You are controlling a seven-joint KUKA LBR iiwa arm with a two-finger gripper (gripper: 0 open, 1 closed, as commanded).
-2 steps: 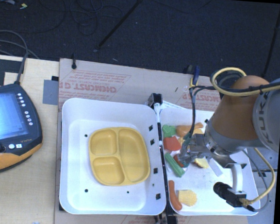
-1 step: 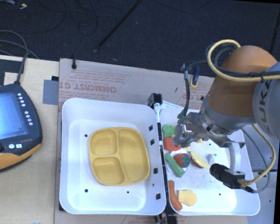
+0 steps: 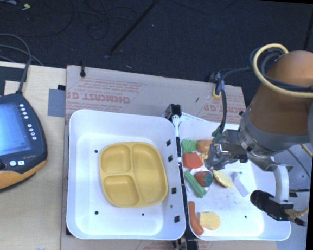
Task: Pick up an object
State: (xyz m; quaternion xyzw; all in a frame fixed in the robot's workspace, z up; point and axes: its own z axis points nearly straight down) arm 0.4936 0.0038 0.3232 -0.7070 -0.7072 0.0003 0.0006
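Observation:
My gripper (image 3: 214,164) hangs low over the left half of the right bin (image 3: 256,226), among a cluster of toy food. Right below its tip lie a red strawberry-like piece (image 3: 203,178) and a pale yellow wedge (image 3: 223,180). A red block (image 3: 192,160), a green piece (image 3: 188,146) and an orange piece (image 3: 203,145) sit to its left. A long green stick (image 3: 195,185) lies along the bin's left wall. Nearer the front are a red sausage (image 3: 193,217) and a yellow ridged chip (image 3: 209,220). Nothing shows between the fingers.
The left bin (image 3: 79,196) holds a yellow three-compartment plate (image 3: 133,174). A small white block (image 3: 241,185) lies right of the gripper. A teach pendant (image 3: 8,141) rests on the bench at far left. The arm's wide body overhangs the right bin's back right.

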